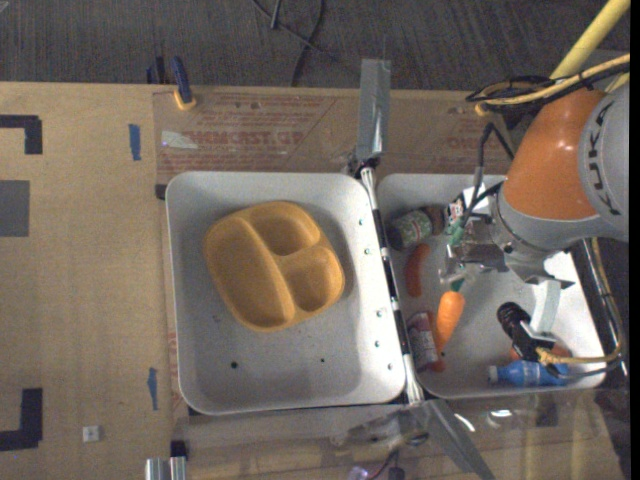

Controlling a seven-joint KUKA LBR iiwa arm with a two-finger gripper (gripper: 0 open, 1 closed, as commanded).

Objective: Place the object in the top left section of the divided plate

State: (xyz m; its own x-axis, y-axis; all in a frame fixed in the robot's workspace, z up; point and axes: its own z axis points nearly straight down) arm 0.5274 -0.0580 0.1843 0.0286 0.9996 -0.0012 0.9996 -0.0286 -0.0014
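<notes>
White "KUKA" lettering (602,164) on orange arm (560,163)

Yellow divided plate (274,265), white bin (200,358), orange carrot (449,316)

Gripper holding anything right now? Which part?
Cannot tell. The gripper sits just above the carrot's top end in the right bin, but no grasp is visible.

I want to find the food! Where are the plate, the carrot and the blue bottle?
plate (274,265): camera view, on the ridge between its sections.
carrot (449,316): camera view, middle of its orange body.
blue bottle (524,373): camera view, middle of its body.
</notes>
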